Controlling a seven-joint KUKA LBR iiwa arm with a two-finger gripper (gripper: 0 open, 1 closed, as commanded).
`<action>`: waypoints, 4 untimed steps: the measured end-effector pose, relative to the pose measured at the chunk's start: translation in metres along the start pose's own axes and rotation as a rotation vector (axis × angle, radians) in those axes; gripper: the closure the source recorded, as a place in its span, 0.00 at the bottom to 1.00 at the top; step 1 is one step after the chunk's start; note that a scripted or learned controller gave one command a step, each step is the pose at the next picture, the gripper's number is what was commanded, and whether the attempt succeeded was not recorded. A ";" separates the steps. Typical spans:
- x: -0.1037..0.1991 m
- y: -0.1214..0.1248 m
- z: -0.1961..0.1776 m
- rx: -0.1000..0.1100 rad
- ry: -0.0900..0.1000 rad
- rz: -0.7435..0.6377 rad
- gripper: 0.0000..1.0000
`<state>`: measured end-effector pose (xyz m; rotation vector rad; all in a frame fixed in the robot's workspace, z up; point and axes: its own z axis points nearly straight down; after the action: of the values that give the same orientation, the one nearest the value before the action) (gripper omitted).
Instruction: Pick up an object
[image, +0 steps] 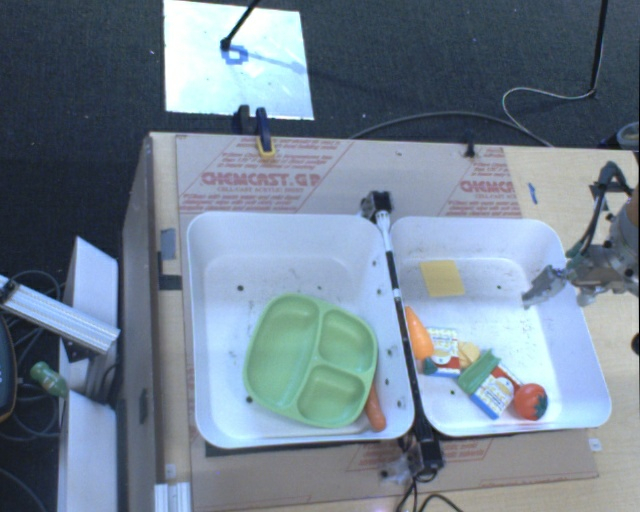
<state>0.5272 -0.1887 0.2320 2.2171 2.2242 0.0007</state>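
Claw at right bin's right rim, objects toward the near edge from it.
Two-finger metal gripper (545, 285) sits over the right white plastic bin (500, 245) near its right wall; claw state: cannot tell. Nearest targets lie toward the bin's near-right corner: round red tomato (531, 401) touching a blue-white carton with a green cap (487, 381), long axis diagonal. Flat yellow square (442, 278) lies leftward, well apart.

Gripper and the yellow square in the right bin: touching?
Apart. In the camera view the gripper hangs near the right bin's right wall, with bare white floor plainly showing between it and the yellow square.
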 end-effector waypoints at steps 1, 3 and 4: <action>0.039 0.002 0.148 -0.002 0.000 0.000 0.00; 0.046 0.135 0.147 -0.003 -0.001 -0.002 0.00; 0.032 0.142 0.146 -0.003 -0.001 0.000 0.00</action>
<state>0.6694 -0.1564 0.0857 2.2155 2.2217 0.0026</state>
